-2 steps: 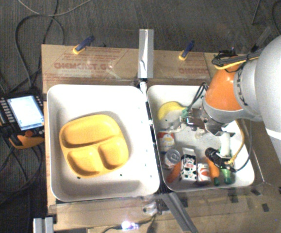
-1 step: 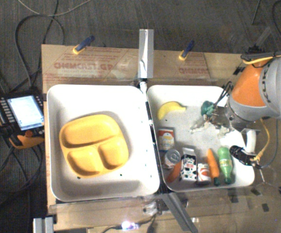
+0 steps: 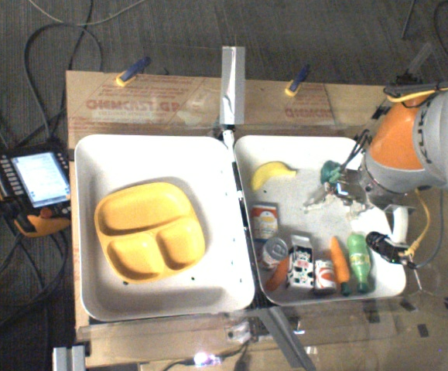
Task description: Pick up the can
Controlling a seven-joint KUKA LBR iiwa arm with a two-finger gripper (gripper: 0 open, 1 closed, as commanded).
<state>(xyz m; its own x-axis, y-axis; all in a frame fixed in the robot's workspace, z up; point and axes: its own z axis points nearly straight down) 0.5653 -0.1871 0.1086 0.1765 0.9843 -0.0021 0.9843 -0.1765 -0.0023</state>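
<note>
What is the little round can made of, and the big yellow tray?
The can looks like metal: its round top is silvery and shiny. The yellow tray looks like plastic: smooth, one solid colour, moulded into three compartments with rounded edges.

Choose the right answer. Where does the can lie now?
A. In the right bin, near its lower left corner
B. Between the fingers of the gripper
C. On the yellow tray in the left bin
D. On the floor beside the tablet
A: the can lies in the right bin, near its lower left corner, just below a small box and apart from the gripper.
</note>
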